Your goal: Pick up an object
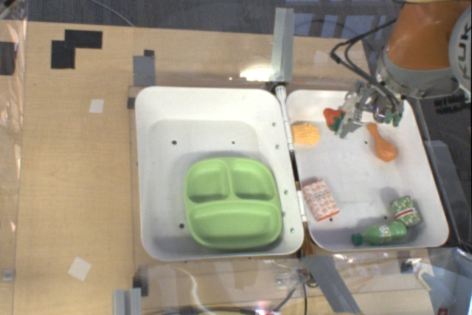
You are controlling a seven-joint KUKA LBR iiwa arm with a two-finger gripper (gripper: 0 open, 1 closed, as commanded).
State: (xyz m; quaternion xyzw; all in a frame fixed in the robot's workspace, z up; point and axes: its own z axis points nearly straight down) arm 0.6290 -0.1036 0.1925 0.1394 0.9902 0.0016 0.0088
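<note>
Gripper [352,116] hangs low over the far part of the right bin [435,192], at the end of the grey arm with its orange band [424,26]; whether it is released or clenched cannot be told from this slant. A small red piece [332,116] lies just beside it on the left, touching or nearly so.

Two white bins sit side by side. One green plate [232,201] with three compartments lies in the left bin [158,158], toward its near edge, with bare floor behind it and to its left.

Six things lie in the right bin, one of each: the red piece, a yellow corn cob [306,133] against the left wall near the divider, an orange carrot-like piece [383,144] right of the gripper, a pink patterned packet [321,200] near the left wall, a small green can [405,209] and a green bottle [380,234] on its side along the near wall. The bin's middle is bare, with open floor between the packet and the can.
</note>
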